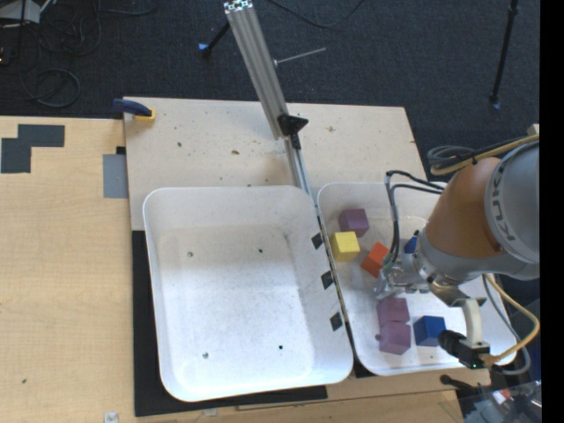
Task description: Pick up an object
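The right bin [370, 364] holds several small blocks. A purple block [353, 219] lies toward its back, with a yellow block [346, 244] just in front of it. An orange block [377, 258] sits at the bin's middle. Two purple blocks [394, 323] lie stacked toward the front, and a blue block [429, 330] is right of them. My gripper [398, 278] reaches down from the right into the bin's middle, just right of the orange block and above the purple pair. The wrist hides its fingers.
The left bin [176, 236] stands beside the right one, with black clips [327, 279] along the shared edge. A slanted aluminium post [262, 64] rises behind the bins. Cables [407, 188] hang by the arm.
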Available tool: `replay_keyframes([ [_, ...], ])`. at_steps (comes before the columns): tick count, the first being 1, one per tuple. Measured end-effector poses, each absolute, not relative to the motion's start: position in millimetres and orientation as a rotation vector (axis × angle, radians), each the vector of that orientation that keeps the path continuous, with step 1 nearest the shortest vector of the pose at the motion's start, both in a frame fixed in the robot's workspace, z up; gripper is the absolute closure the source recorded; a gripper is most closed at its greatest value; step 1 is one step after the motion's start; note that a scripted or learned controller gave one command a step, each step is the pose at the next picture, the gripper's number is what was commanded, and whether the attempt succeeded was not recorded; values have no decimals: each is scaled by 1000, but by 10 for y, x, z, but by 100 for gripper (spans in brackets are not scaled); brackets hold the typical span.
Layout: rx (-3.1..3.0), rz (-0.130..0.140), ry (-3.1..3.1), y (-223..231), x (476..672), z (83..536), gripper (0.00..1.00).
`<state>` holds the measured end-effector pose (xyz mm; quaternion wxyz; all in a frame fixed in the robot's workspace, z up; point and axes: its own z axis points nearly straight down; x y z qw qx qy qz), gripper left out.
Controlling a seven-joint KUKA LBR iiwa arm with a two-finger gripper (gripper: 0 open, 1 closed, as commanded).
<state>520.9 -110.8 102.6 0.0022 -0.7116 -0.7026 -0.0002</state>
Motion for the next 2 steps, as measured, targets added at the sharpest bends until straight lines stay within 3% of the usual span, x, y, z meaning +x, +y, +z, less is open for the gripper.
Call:
replay_keyframes([
  [2, -2223, -5, -2225, -1101, 5205, 2278, 100],
])
